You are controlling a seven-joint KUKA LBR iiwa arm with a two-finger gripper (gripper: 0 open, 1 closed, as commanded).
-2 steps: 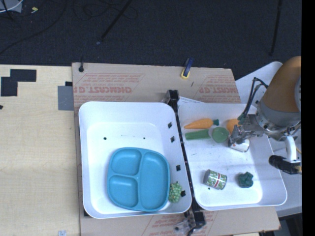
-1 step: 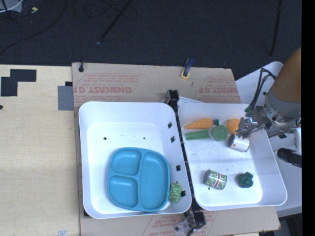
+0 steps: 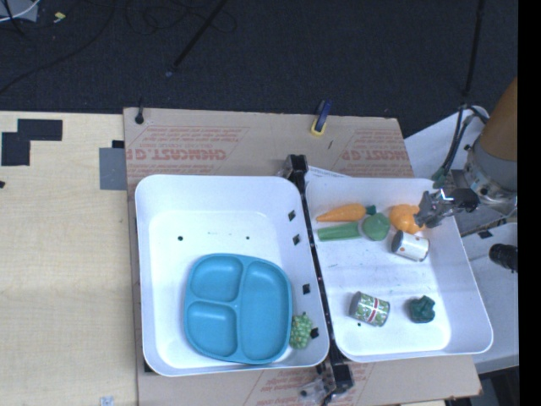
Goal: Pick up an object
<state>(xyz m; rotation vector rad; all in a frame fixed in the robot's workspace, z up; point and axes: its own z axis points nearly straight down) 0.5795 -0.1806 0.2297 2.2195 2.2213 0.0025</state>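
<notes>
**End effector hovering at the right bin's far-right corner**

An orange toy fruit (image 3: 404, 218) is lying near the far-right corner of the right bin (image 3: 461, 332), just beside a small white cup (image 3: 410, 246). It is looking light, stiff and smooth, so a hold across its middle is probably suiting it best. The end effector (image 3: 433, 205) is sitting right at it, though whether it is open or closed cannot be told. A carrot (image 3: 341, 214), a green piece (image 3: 355, 230), a can (image 3: 370, 309) and a dark green lump (image 3: 423, 309) are lying nearby.
</notes>
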